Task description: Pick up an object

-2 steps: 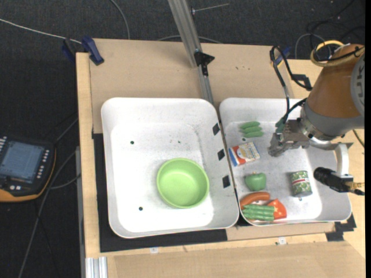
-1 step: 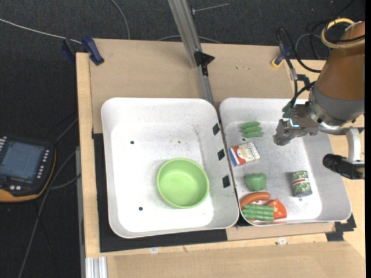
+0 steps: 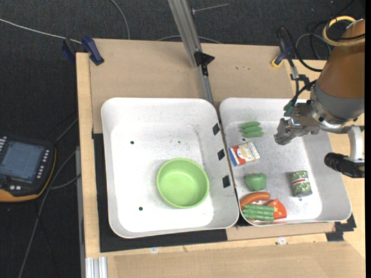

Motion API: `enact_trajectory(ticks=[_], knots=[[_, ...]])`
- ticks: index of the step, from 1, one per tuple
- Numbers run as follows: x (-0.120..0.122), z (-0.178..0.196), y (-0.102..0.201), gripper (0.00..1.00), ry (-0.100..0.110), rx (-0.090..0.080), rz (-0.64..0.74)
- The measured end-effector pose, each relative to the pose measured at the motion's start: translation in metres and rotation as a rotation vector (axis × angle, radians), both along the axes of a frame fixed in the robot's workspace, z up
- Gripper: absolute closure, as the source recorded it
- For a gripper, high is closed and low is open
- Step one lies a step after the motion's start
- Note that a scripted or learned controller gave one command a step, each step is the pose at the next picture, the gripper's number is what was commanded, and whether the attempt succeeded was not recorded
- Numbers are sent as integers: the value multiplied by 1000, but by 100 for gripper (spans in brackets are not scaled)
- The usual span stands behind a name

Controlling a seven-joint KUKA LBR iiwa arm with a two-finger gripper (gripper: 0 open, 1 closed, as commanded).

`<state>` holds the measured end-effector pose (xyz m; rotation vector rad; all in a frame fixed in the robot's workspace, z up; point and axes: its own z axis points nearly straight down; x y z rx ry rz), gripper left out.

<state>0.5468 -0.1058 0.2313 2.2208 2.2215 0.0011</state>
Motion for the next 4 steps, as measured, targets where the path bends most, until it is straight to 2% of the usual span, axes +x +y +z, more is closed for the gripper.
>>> enact_trajectory(ticks=[1,3,4], knots=[[-6,9,49,100,0,1,4],[-4,-4,163,100,1,1,6],[-4,-3,205,100,1,1,4]])
